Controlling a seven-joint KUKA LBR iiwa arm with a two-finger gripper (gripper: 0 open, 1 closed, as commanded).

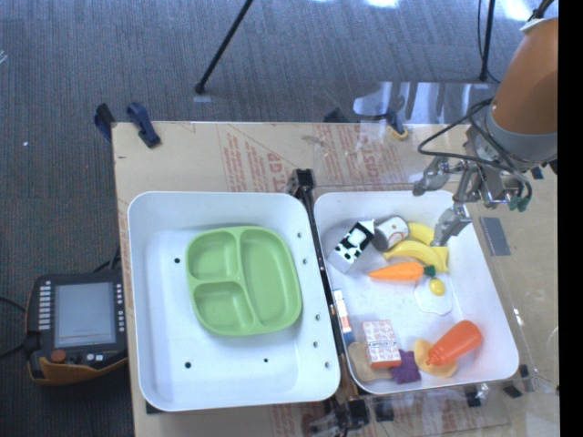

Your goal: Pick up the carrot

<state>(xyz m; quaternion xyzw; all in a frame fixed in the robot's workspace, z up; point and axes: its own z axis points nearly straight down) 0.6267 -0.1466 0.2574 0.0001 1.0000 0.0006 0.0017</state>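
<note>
Lying flat in the right-hand bin point(499, 309), the carrot point(397, 271) sits a little above that bin's centre, its green top pointing toward 3 o'clock and its tapered tip toward 9 o'clock. It looks like a small plastic toy: light, stiff, smooth-skinned, and unlikely to be harmed by a firm pinch, though the glossy, rounded body could roll or squirt out of a loose one. The banana point(421, 244) presses close at 12 o'clock of it and the fried egg point(434, 297) lies just at 4 o'clock, so the thick middle of the orange body, taken across its width, seems the safest hold; the narrow tip offers too little to bite on. The claw point(448, 228) hangs at 1 o'clock of the carrot, over the banana's end; whether it is spread or closed I cannot tell, and nothing is visibly held.
</note>
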